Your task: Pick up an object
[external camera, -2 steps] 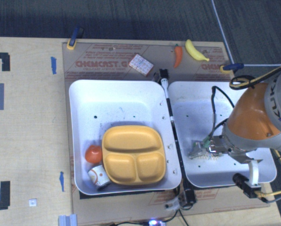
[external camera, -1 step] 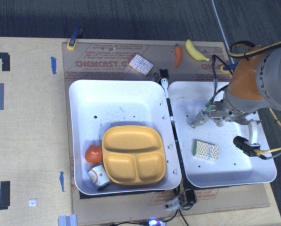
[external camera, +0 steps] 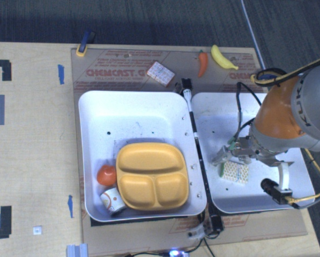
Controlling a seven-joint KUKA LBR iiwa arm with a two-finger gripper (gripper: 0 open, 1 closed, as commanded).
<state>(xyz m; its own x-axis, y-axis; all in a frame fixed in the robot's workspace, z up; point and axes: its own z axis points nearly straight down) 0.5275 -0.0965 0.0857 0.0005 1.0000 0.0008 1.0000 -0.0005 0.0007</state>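
White right bin (external camera: 288, 202) held a pale checked pad (external camera: 236, 172) directly beneath the claw (external camera: 237, 153); claw spread could not be determined. Recommended: descend vertically, centred on the pad, then close.

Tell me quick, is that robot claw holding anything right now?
Gripper: cannot be told; it sits low in the right bin, right over a pale checkered object, with no visible grasp on it.
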